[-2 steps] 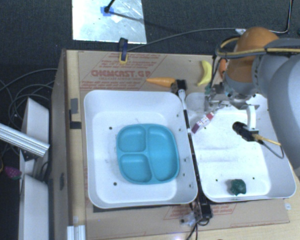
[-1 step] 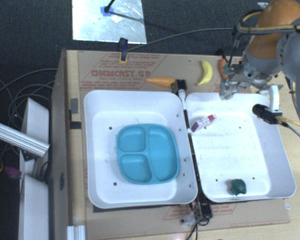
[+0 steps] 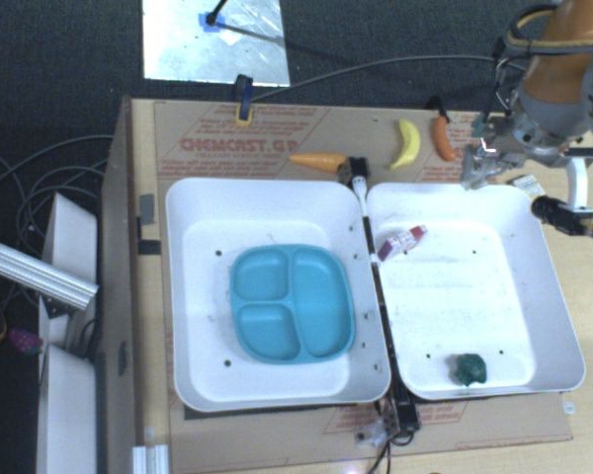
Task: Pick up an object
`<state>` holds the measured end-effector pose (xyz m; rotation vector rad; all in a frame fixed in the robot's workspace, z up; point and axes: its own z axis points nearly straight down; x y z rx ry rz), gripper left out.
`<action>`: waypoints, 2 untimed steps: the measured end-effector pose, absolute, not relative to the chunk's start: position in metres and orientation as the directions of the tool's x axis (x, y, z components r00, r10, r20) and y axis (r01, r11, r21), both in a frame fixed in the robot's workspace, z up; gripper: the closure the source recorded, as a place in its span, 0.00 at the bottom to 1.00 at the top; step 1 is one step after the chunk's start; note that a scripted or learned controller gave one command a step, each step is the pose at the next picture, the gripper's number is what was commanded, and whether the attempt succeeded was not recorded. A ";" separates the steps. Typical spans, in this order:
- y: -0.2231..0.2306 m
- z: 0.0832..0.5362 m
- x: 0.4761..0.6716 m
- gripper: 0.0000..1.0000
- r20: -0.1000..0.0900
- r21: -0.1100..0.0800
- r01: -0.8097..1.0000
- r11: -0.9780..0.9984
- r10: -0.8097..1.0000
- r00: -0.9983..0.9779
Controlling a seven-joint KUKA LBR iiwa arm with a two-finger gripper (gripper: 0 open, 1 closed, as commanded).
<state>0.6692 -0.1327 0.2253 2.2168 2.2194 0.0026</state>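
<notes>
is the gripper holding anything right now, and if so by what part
Nothing is held. The gripper hangs above the far edge of the right bin, with nothing between its jaws; the red and white object and green object lie untouched.

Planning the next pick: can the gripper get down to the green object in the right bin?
Probably yes. The green object lies alone near the right bin's front edge, nothing on it; the gripper hangs over the far rim.

Even overhead light (slightly soft focus)
</notes>
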 end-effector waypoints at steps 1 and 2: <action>-0.165 0.253 0.669 1.00 -0.002 0.004 1.000 0.001 1.000 -0.001; -0.072 0.208 0.669 1.00 0.004 0.000 1.000 0.009 1.000 -0.009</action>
